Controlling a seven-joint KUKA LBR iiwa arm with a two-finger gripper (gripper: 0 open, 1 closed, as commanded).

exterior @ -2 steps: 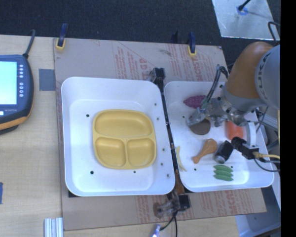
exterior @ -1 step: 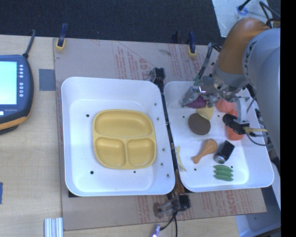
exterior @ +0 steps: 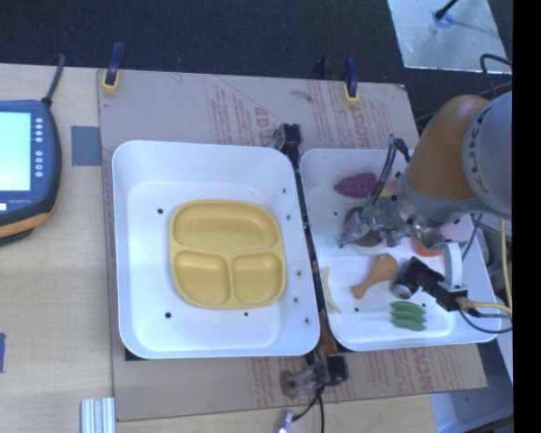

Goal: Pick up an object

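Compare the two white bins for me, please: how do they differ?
The left bin holds one yellow divided tray; the right bin holds several small items, including a drumstick and green pods. The gripper reaches into the right bin, not the left. Both are shallow and white.

Grey arm (exterior: 500, 156), orange band (exterior: 446, 147)

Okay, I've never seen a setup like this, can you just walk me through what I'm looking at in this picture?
One camera looks down at a slant on a workbench. The grey and orange shape at the right is a robot arm; its pincer is low over the right white bin. That bin holds small toy foods: a purple piece, a tan drumstick and a green pod. The left white bin holds a yellow divided tray. I cannot tell whether the pincer holds anything. At the far left lies the handheld control screen.
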